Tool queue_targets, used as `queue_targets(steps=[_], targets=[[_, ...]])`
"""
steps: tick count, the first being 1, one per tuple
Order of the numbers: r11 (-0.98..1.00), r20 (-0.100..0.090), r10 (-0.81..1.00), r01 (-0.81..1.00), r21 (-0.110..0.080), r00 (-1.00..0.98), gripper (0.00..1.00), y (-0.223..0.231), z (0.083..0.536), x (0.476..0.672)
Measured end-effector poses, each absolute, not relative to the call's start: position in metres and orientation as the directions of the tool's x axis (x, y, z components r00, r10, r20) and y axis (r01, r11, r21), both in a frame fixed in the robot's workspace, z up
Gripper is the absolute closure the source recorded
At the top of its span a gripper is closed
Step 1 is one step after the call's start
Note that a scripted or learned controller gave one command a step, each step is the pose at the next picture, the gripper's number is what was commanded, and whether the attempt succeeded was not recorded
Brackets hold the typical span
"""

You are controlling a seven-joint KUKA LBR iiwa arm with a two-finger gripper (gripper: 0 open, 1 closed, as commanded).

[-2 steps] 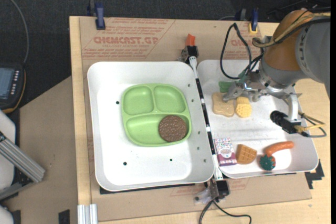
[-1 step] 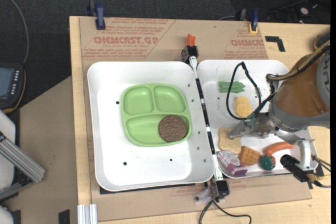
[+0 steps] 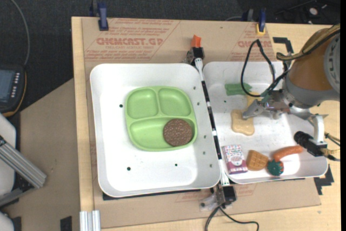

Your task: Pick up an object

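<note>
My gripper (image 3: 250,112) is low in the right bin (image 3: 268,135), pointing left from the grey wrist. Its tip sits just above and to the right of a cream, bread-shaped piece (image 3: 241,123); whether they touch is unclear. I see nothing held in it. A flat green piece (image 3: 235,88) lies farther back in the same bin. Along the bin's front edge lie a pink box (image 3: 234,159), an orange waffle-like piece (image 3: 257,160) and a carrot (image 3: 286,153) with a green end.
The left bin (image 3: 108,116) bears a green divided plate (image 3: 141,97) with a brown round patty (image 3: 178,132) in its front compartment. A black cable loops over the back of the right bin. The ridge between the bins runs just left of the cream piece.
</note>
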State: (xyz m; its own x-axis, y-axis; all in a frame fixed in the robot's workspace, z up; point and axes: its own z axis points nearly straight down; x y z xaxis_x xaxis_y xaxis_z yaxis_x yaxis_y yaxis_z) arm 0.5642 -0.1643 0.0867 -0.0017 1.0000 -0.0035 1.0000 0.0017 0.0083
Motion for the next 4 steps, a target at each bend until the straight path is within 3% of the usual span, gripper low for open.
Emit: queue_targets(steps=[1,2,3,4], targets=[[0.006,-0.003,1.000,1.000,0.018,-0.005,0.00,-0.126,0.232,0.561],[0.002,0.001,1.000,1.000,-0.004,-0.002,0.00,-0.126,0.151,0.589],[0.000,0.002,1.000,1.000,-0.007,0.000,0.00,-0.116,0.080,0.569],[0.000,-0.001,1.000,1.000,0.002,0.000,1.00,-0.117,0.095,0.572]])
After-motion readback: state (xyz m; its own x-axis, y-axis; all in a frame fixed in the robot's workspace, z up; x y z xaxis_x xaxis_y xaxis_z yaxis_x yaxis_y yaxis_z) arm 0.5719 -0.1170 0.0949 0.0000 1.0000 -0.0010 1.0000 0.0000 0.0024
